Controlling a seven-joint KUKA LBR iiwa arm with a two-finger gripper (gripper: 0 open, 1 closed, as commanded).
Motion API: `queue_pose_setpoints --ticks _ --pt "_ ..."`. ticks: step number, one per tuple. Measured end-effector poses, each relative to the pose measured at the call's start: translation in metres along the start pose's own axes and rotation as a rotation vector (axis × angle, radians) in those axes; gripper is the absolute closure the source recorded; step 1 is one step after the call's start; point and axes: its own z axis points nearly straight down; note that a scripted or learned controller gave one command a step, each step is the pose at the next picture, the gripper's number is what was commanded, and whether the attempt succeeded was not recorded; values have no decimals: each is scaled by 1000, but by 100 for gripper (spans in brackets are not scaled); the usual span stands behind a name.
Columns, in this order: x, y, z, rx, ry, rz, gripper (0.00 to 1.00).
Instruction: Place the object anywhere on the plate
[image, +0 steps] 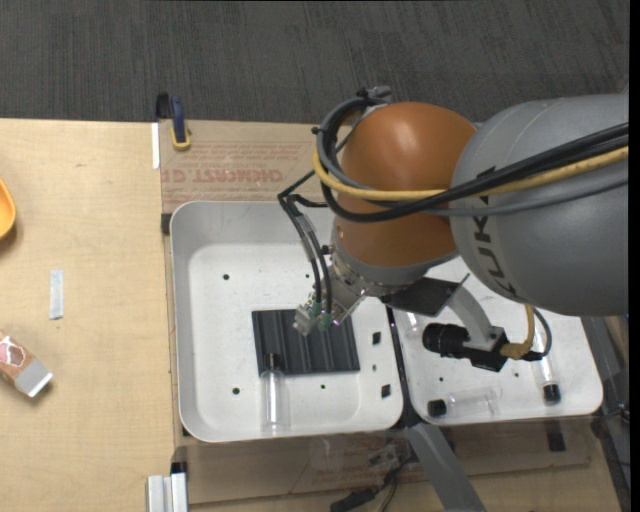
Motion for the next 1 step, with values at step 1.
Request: queue_pose_setpoints --ticks 1 --pt "-23 -21 40 -1 0 -99 100"
